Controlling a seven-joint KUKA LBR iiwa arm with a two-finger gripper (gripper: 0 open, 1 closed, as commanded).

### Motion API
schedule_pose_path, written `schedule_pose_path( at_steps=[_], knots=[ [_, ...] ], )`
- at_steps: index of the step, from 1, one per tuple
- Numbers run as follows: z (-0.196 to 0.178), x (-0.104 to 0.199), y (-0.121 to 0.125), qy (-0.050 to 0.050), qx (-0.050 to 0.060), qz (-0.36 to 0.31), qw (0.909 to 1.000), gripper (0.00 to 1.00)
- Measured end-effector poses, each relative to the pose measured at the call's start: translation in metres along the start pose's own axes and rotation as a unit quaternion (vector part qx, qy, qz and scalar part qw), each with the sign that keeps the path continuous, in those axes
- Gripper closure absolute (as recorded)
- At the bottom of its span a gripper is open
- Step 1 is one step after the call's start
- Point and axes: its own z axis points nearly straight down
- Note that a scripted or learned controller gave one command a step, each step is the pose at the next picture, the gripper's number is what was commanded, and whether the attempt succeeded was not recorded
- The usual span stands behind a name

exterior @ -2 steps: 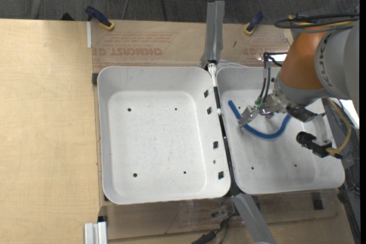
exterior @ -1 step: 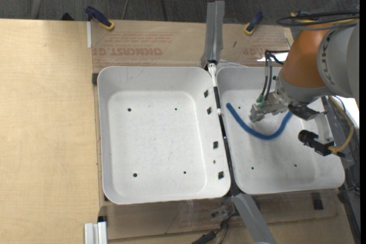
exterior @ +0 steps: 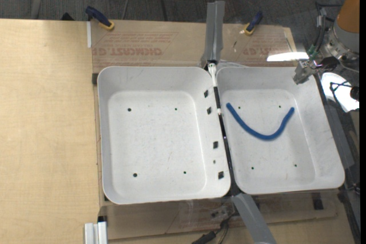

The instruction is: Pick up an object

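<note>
A blue flexible strip point(exterior: 261, 134) lies in the right bin point(exterior: 274, 166), bent into a shallow U across the bin's middle. My gripper point(exterior: 301, 73) hangs over that bin's far right corner, up and to the right of the strip and well apart from it. It is small and partly blurred against the arm's wrist point(exterior: 334, 46), and nothing shows in it.
The left bin point(exterior: 154, 140) sits beside the right one, with black clips point(exterior: 216, 123) along the shared rim. A grey bar point(exterior: 214, 31) runs back from the join. Cardboard point(exterior: 148, 46) with two blue-and-yellow clamps lies behind, and a wooden top point(exterior: 46, 123) is at the left.
</note>
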Motion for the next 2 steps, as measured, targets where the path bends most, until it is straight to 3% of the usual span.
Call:
schedule_pose_path(
  at_steps=[1,2],
  knots=[
    [-0.053,0.033,0.006,0.000,0.002,0.282,0.9593,1.00],
    [0.136,0.014,-0.102,0.001,0.002,0.190,0.9818,1.00]
  ],
)
